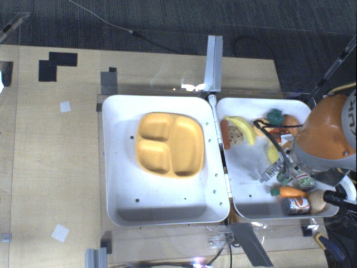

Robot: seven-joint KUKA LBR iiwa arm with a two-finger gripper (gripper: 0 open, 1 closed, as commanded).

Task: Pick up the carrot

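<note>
The left bin holds a yellow sectioned plate. The arm reaches in from the right over the right bin, bent down toward its near right corner. The gripper hangs just above the carrot; whether its fingers are apart I cannot tell. A banana lies well apart.

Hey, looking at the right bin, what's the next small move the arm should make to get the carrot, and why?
Probably shift the gripper a little toward the near rim of the right white bin and lower it. The small orange carrot with a green tip lies just beyond the gripper, beside a dark can, so the approach should be careful.
</note>
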